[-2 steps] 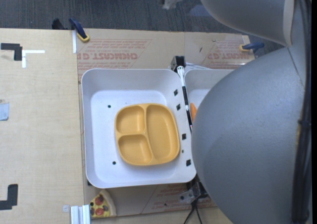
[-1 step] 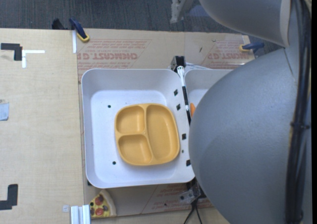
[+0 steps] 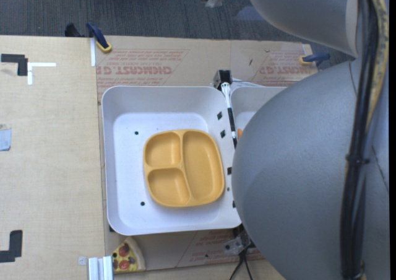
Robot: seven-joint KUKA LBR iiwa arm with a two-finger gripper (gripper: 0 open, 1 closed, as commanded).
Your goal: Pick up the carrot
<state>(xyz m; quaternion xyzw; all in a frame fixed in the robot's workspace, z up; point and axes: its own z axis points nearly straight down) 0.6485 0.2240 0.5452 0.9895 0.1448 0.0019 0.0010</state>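
Observation:
A small orange sliver (image 3: 240, 131), possibly the carrot, peeks out at the left edge of the right bin (image 3: 247, 100), just beside the grey arm (image 3: 309, 167). The arm's bulky body covers nearly all of the right bin, hiding what lies in it. The left bin (image 3: 117, 148) holds a yellow divided plate (image 3: 184, 167) with three compartments, all bare.
Brown cardboard (image 3: 161, 65) lies under both bins, held by blue-and-yellow clamps (image 3: 99, 38) at the back. A pizza-slice toy (image 3: 125, 258) lies on the bench in front of the left bin. Black cables (image 3: 362, 118) run along the arm.

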